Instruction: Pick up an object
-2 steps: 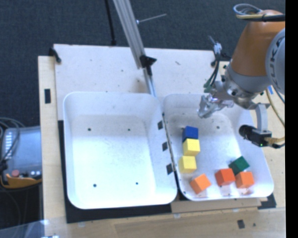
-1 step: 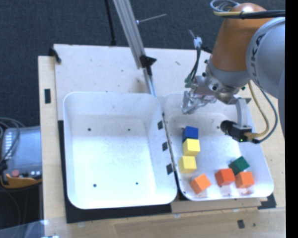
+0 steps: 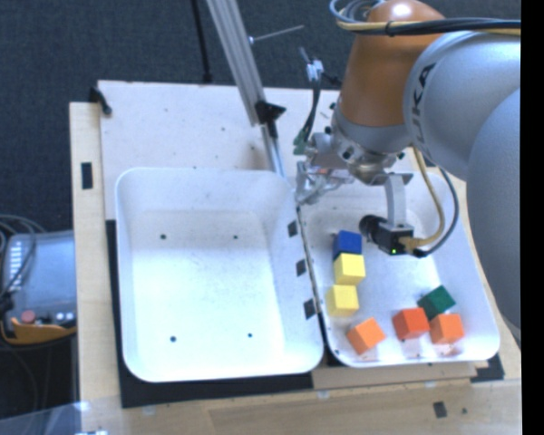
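Whether the jaws are parted or pressed together cannot be told: the gripper (image 3: 319,181) hangs over the far end of the right bin (image 3: 476,275), its tip blurred under the grey arm (image 3: 453,89). That bin holds seven blocks: a blue block (image 3: 348,242) touching a yellow block (image 3: 349,266), a second yellow block (image 3: 343,298) just nearer, an orange block (image 3: 366,334) at the near rim, then two more orange blocks (image 3: 410,323) (image 3: 447,328) beside a green block (image 3: 437,299). The left bin (image 3: 140,207) sits beside it on the surface (image 3: 177,120)
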You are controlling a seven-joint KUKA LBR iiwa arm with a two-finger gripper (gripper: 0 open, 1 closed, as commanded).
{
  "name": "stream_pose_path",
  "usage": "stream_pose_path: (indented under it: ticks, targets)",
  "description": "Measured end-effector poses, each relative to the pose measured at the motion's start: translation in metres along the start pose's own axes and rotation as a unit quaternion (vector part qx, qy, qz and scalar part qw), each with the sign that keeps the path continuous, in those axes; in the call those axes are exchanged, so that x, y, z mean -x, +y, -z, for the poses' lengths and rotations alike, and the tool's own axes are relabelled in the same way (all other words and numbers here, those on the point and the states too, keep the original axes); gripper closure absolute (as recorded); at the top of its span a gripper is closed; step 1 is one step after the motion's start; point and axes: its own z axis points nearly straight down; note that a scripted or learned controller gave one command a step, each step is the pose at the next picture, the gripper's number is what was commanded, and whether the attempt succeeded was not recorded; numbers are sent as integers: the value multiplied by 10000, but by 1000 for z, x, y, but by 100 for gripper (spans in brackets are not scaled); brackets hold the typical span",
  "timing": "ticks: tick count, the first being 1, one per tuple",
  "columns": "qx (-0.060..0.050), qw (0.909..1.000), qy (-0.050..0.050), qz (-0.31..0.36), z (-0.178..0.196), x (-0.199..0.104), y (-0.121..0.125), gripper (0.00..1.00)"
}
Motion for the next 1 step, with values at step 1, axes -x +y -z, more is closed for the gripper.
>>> stream_pose_path:
  ticks: [1]
  targets:
    - [0, 10000, -2, -4, 0, -53, 12, 100]
